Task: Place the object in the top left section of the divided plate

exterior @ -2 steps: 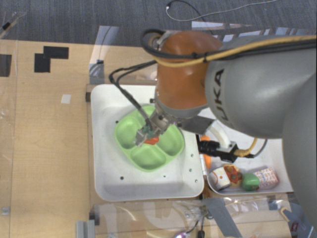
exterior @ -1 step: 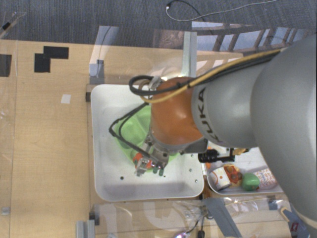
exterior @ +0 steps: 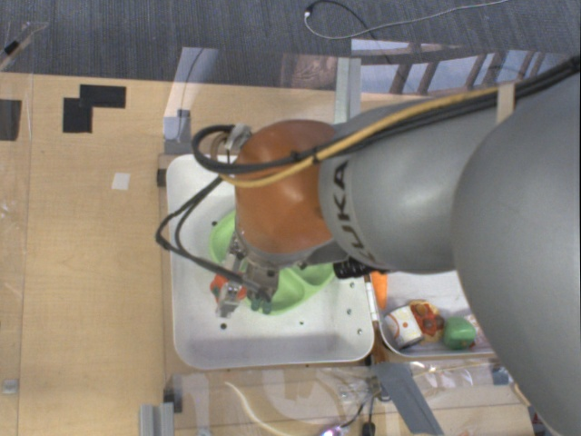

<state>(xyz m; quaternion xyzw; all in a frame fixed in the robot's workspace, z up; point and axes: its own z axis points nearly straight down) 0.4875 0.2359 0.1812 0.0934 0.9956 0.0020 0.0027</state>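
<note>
Arm (exterior: 408, 189) covers most of the left bin (exterior: 272, 343); its orange band (exterior: 281, 189) hides the bulk of the green plate (exterior: 304, 284). Plate rim shows at 9 o'clock and 4 o'clock of the wrist. Right bin (exterior: 436, 357) at 3 o'clock: orange piece (exterior: 379, 287), white-red can (exterior: 413, 321), green item (exterior: 458, 332). Gripper (exterior: 238, 300) low at plate's 8 o'clock edge. Small orange-red object (exterior: 219, 285) touching the gripper on its 9 o'clock side. Jaw state: can't tell, too blurred and blocked.
</note>
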